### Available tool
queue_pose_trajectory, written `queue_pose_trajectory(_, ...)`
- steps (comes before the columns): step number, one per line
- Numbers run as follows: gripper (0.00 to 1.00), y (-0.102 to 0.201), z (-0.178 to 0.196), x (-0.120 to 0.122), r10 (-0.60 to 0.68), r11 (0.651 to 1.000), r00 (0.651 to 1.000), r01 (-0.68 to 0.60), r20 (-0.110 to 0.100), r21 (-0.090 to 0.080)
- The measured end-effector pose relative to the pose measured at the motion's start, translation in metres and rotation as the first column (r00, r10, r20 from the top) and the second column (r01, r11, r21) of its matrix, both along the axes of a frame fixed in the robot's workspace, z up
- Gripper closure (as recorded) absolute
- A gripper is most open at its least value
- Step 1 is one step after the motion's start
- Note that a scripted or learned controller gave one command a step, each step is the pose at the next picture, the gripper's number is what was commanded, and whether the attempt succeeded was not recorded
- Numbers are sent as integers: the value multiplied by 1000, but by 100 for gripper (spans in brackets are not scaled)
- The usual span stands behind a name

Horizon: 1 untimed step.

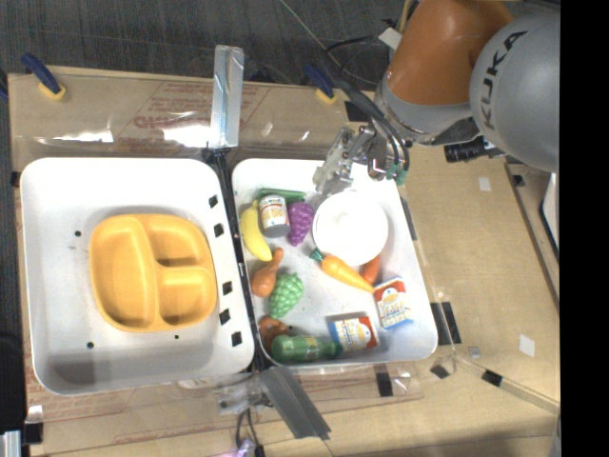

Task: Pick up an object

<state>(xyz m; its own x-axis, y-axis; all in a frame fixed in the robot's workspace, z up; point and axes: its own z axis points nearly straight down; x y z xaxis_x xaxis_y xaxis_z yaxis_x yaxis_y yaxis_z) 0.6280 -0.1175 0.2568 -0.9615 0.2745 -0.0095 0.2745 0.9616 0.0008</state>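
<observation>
My gripper [335, 171] hangs over the far edge of the right bin [419, 303], just above a white plate [351, 228]; nothing shows between its fingers. The right bin holds a banana [252, 233], a small can [273, 213], purple grapes [301, 221], a carrot [343, 271], green grapes [285, 294], a green bottle [304, 348], a chicken drumstick [267, 273], a second can [352, 332] and a small carton [391, 305]. A yellow divided tray [152, 271] lies in the left bin [48, 255].
The grey arm with its orange band [447, 41] reaches in from the upper right. A metal divider strip [226, 98] stands at the far side between the bins. Blue clamps [43, 74] hold the back board.
</observation>
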Motion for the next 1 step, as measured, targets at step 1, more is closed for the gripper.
queue_pose_trajectory(1,100,0,8,0,4,1000,1000,-4,-2,0)
